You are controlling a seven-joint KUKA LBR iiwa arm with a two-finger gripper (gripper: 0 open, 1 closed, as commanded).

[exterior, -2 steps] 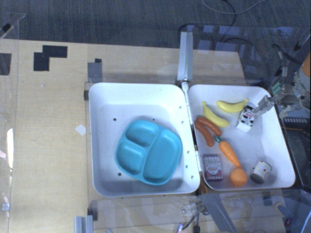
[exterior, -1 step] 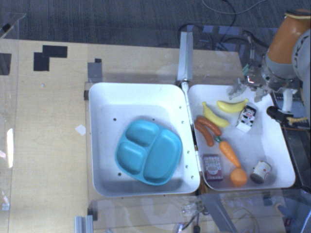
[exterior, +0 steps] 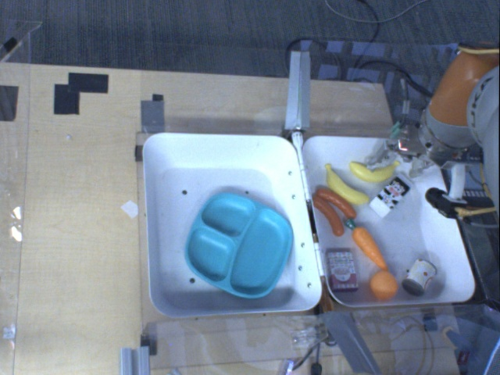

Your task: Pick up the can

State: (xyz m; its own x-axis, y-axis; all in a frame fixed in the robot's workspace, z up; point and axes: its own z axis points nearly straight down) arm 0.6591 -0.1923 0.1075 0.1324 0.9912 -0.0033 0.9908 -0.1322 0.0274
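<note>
The can [exterior: 342,269], small and reddish with a pale label, lies near the front left corner of the right bin [exterior: 449,244]. My gripper [exterior: 388,156] hangs over the back of that bin, just above the upper of two yellow bananas [exterior: 372,171]. It is far from the can, with a carrot and sausages lying between them.
Also in the right bin are a second banana [exterior: 346,187], two sausages [exterior: 331,208], a carrot [exterior: 367,244], an orange [exterior: 383,285], a white mug on its side [exterior: 419,276] and a small white box [exterior: 389,195]. The left bin [exterior: 168,209] holds a blue divided plate [exterior: 239,244].
</note>
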